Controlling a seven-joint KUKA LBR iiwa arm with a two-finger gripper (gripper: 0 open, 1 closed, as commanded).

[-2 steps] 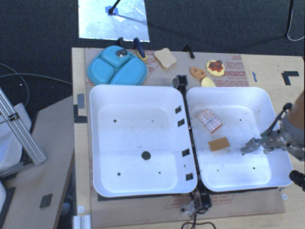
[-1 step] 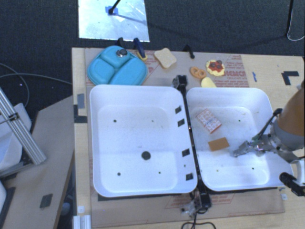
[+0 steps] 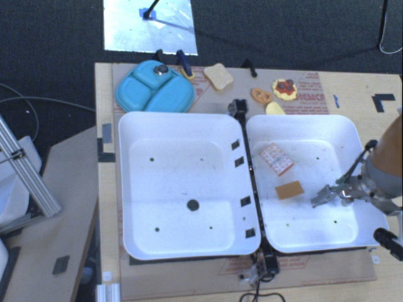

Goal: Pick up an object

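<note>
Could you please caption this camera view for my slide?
Gripper reaching into the right bin beside a brown block and a patterned packet.

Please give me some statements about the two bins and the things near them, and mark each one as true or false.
1. The brown block lies in the right bin. True.
2. The patterned packet lies in the left bin. False: it lies in the right bin.
3. The hand is over the right bin. True.
4. The blue tray sits inside a bin. False: it sits on the bench behind the left bin.
</note>
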